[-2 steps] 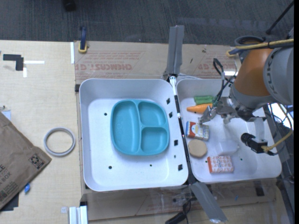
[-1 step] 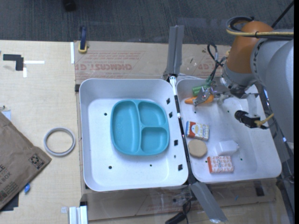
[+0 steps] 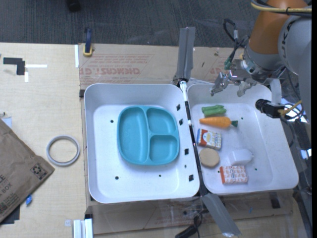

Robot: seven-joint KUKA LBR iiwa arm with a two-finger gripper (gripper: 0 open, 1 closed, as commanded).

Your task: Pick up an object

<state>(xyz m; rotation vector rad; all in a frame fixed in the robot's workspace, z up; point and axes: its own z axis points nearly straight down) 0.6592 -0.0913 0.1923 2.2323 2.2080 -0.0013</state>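
Observation:
The right bin point(image 3: 277, 148) holds a green pod point(image 3: 213, 110), an orange carrot point(image 3: 217, 122), a small printed carton point(image 3: 209, 139), a tan round disc point(image 3: 209, 157), a white lump point(image 3: 241, 155) and a red-and-white packet point(image 3: 233, 174). My gripper point(image 3: 232, 85) hangs over the bin's back edge, above and behind the green pod. Its two fingers stand apart, open, with nothing between them.
The left bin point(image 3: 99, 148) holds a teal divided plate point(image 3: 148, 135). A tape ring point(image 3: 63, 149) and a brown cardboard piece point(image 3: 17, 168) lie on the bench to the left. A grey divider post point(image 3: 185, 53) rises between the bins at the back.

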